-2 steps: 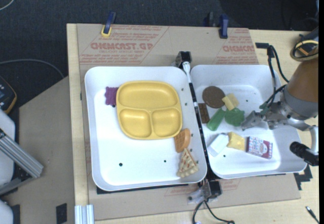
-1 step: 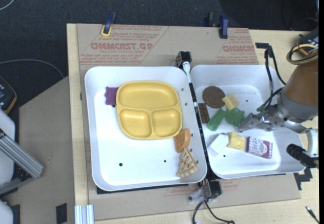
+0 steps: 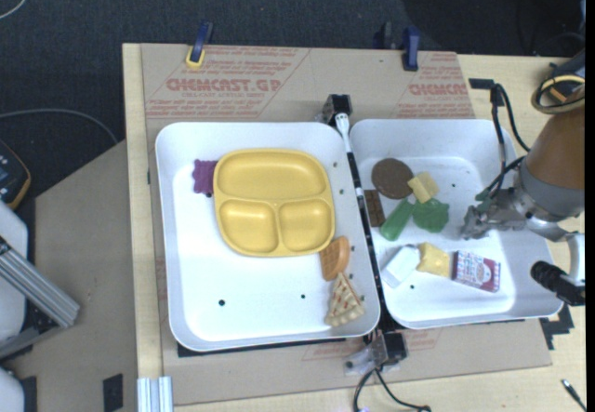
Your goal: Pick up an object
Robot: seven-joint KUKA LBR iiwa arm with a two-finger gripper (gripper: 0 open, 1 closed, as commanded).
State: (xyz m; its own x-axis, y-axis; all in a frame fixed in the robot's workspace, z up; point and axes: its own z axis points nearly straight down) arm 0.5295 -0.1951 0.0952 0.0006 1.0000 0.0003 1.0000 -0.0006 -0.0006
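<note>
The gripper [image 3: 476,219] hangs low over the right bin [image 3: 483,142], toward its right side, and whether its jaws are open or closed cannot be told from this angle; nothing is seen between them. Any object will do for the task, and the closest candidates lie just left of and nearer than the gripper: a green toy [image 3: 429,214], a small red and white carton [image 3: 475,271], a yellow block [image 3: 432,259], and farther left a brown disc [image 3: 391,178]. The sensible choice is probably the green toy, since it stands a little apart from its neighbours; the arm should centre over it, come straight down with jaws wide, and close across its narrow side so nothing nearby gets nudged. The left bin [image 3: 186,243] holds a yellow divided plate [image 3: 274,199], a purple piece [image 3: 204,175] touching its left edge, and a waffle cone [image 3: 345,299]. The board under the bins reads "CHEMCAST" in red print [image 3: 223,85]; the carton's lettering is too small to read.
</note>
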